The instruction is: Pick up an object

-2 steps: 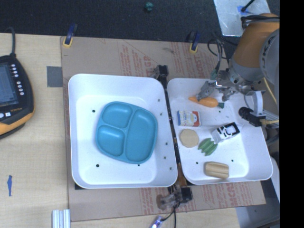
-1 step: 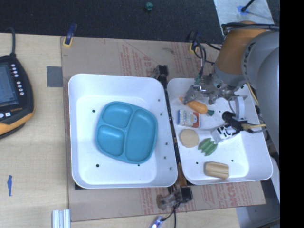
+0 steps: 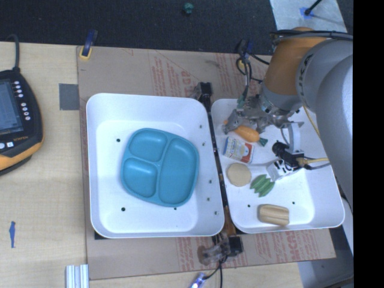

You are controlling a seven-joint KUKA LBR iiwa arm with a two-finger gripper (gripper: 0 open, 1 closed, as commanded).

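**A:** Where is the hand, and what is it going for?

**B:** The hand (image 3: 251,120) sits low over the far end of the right bin (image 3: 324,216), right at an orange piece (image 3: 248,134) that lies near the bin's left wall. From up here its metal parts blur together, so I cannot tell whether it is apart or together, or whether it touches the orange piece at all.

**A:** So that is the likely pick?

**B:** I judge so, since it is the nearest thing. Just beside it lies a white and blue packet (image 3: 239,149), then a tan disc (image 3: 239,174), a green piece (image 3: 262,185) and a tan roll (image 3: 273,214) at the near end. The blue divided plate (image 3: 160,167) in the left bin (image 3: 102,216) is well apart from all this.

**A:** What could go wrong?

**B:** The orange piece looks smooth and tapered, so a squeeze off its middle could push it out sideways. It also lies close to the wall and the far corner, where the hand may strike the rim and stop short. The packet is near enough that its edge could get caught and dragged along. And a shallow hold could let the piece slip on the way up.
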